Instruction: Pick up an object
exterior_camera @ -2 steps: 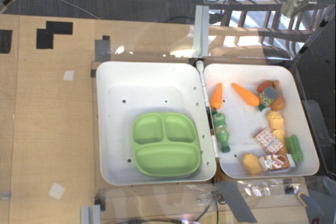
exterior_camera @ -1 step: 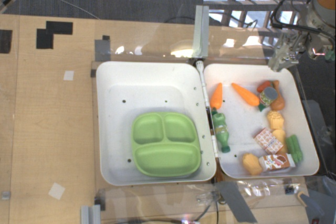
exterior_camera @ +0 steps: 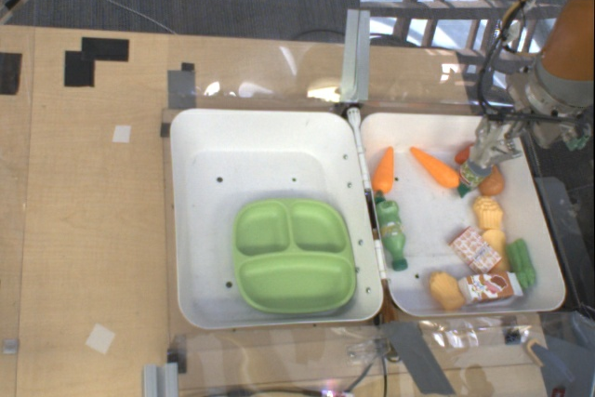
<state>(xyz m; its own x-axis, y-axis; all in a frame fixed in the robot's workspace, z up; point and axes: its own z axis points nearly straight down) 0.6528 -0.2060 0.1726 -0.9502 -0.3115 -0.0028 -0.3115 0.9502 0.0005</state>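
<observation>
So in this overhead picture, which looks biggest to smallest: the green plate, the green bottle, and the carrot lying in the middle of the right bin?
1. Green plate, by far the largest.
2. Green bottle.
3. Carrot.
The bottle and carrot look close in length, so their order is unsure.

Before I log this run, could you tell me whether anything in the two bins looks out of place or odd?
Nothing looks spilled or damaged. The green divided plate sits flat in the left bin. The toy foods lie loosely in the right bin; a green bottle and one carrot crowd the dividing wall, which could hamper picking.
</observation>
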